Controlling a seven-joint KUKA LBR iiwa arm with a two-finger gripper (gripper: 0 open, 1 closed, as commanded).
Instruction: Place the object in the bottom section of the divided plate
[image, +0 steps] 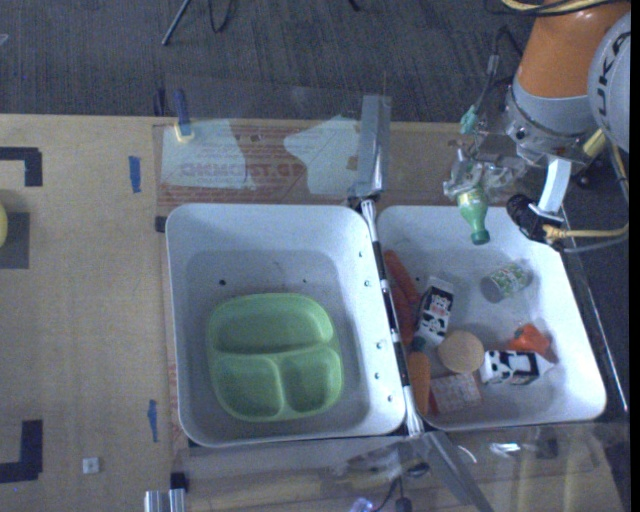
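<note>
Wooden tabletop carries two shallow white bins side by side, with dark carpet behind. At the upper corner of the right bin, the gripper hangs with its fingers closed narrowly on the top of a small green bottle, which dangles upright above that bin's back edge. Left bin contains one green divided plate: one long section on the far side, two smaller sections on the near side, all bare. Right bin contains an orange carrot along its left wall, a black-and-white carton, a tan round disc, a pinkish block, a second black-and-white item, an orange piece and a small pale jar.
</note>
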